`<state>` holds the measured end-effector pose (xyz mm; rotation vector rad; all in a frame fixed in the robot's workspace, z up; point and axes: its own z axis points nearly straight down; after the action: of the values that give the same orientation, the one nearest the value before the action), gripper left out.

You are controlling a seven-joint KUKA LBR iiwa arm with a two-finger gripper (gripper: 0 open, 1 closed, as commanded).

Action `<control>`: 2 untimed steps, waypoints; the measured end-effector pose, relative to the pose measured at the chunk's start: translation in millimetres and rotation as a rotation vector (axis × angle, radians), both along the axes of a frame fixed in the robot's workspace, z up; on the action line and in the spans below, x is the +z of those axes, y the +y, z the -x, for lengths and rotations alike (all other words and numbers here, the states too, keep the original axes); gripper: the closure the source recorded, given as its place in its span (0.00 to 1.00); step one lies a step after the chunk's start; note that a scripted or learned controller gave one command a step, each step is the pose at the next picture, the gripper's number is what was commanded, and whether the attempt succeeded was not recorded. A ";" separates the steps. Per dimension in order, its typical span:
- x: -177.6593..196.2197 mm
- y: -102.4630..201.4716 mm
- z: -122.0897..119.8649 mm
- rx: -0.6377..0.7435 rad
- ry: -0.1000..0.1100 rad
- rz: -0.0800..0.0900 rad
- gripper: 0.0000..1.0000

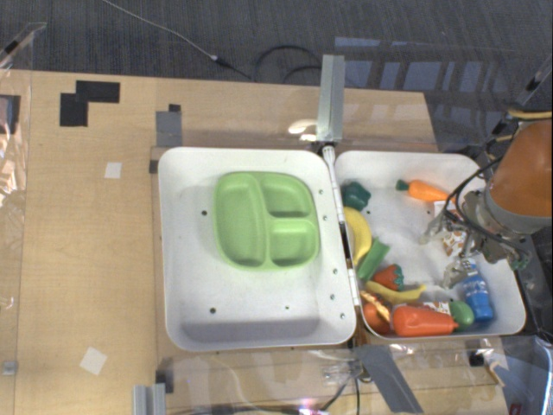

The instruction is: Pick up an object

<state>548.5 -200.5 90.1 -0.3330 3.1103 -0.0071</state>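
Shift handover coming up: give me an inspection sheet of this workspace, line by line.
Surface: wooden bench bearing two white bins, left bin and right bin.
Job's things: toy pile in the right bin, including an orange carrot, yellow banana, blue bottle and orange pepper.
Clutter: green divided plate in the left bin; black tape marks on the bench.
Grippers: tool low over the right bin's right side; finger state unclear.
Cables: black cable on the floor behind the bench.
Surroundings: dark carpet.

Green divided plate (pixel 264 220) in left bin (pixel 186 258)
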 end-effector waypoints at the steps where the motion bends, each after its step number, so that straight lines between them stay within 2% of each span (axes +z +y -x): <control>1: 1.0 67.1 7.7 0.009 -0.004 -0.002 0.00; 2: 1.5 101.1 7.4 0.080 -0.006 0.002 0.00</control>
<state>541.1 -99.4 91.6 -0.4566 3.0884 -0.0108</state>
